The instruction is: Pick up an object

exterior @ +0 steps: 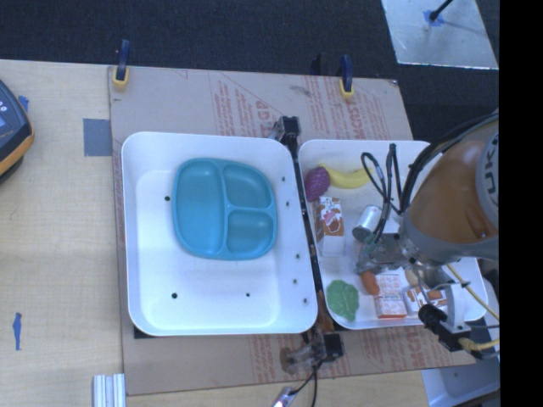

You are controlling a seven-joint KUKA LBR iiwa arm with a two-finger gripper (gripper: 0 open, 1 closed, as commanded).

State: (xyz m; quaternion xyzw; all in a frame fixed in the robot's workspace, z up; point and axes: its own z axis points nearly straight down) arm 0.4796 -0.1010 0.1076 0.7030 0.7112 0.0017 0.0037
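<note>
The objects for picking were gathered in the right bin (339, 149), toward the bench's right edge. A purple piece (316, 181) and a banana (348, 177) lay near the bin's far wall, touching or nearly so. Just nearer, a red-and-white carton (329, 217) was seen along the bin's left wall, with a silver can (367, 220) tilted beside it. A green leafy piece (343, 299) sat at the near left corner, an orange piece (371, 283) and a red-and-white packet (391, 296) just to its right.

The claw (382, 253) was lowered among these, between can and packet, under the arm (450, 197); its opening and whether anything was held could not be told.

In the left bin (136, 227), a blue divided plate (225, 209) was placed toward the far side.
</note>
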